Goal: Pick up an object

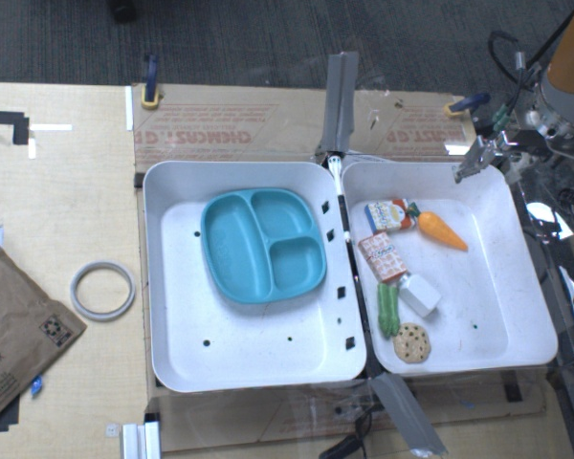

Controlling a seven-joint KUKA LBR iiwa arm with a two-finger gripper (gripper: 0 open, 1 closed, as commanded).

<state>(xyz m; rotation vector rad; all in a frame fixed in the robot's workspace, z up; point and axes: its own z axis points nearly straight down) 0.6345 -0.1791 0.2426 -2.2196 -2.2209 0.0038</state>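
Note:
The right bin holds several small items. An orange toy carrot lies near its far side, next to a small colourful carton. Below them sit a red-and-white packet, a white block, a green pod and a cookie. In the left bin rests a blue divided plate. My gripper hangs over the far right corner of the right bin, above and to the right of the carrot, apart from every item. Nothing shows in its grasp.
A roll of tape and a brown cardboard box lie on the bench to the left. Blue clamps pin the cardboard sheet behind the bins. Cables and the arm's body crowd the right edge.

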